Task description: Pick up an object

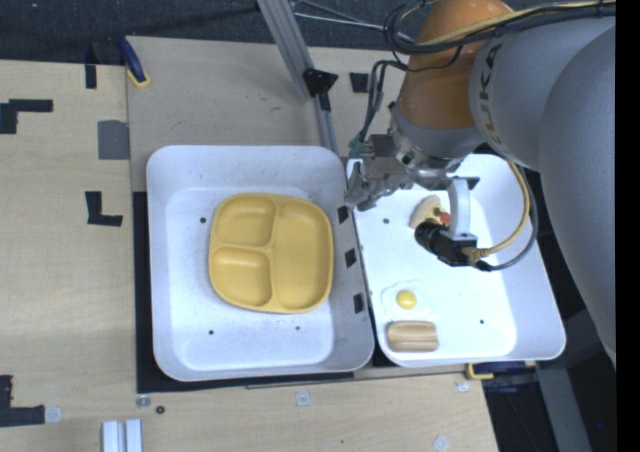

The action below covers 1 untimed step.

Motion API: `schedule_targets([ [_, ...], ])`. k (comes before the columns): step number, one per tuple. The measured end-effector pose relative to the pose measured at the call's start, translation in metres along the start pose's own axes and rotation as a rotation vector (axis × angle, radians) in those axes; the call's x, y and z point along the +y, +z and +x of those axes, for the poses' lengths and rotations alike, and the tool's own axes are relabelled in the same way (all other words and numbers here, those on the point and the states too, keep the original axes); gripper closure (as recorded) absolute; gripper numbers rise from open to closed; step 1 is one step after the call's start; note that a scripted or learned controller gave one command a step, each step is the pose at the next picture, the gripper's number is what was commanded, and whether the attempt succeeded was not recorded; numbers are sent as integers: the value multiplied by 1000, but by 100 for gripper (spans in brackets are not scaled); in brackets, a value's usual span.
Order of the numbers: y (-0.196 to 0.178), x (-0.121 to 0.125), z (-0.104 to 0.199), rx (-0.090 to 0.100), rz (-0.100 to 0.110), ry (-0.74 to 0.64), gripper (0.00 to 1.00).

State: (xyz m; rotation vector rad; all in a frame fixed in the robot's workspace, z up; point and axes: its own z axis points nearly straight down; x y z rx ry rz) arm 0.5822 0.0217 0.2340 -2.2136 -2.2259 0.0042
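Note:
My gripper (366,190) hangs over the far left corner of the right bin (500,340), close to the wall between the two bins. Nothing shows between its fingers. In the same bin, a small yellow round piece (405,298) lies near the front, with a tan bun-shaped item (411,336) just in front of it. A pale cream object (429,208) sits partly hidden behind the black fitting on my wrist. A yellow divided plate (271,251) lies in the middle of the left bin (175,240).
A slanted metal pole (285,25) rises behind the bins near my wrist. My arm covers the right bin's far and right side. Black clips (350,258) sit on the wall between the bins. Wooden bench surface lies to the left.

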Motion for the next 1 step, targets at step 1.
schedule_targets([
  [1, -4, 19, 55, 1, -3, -1, 100],
])
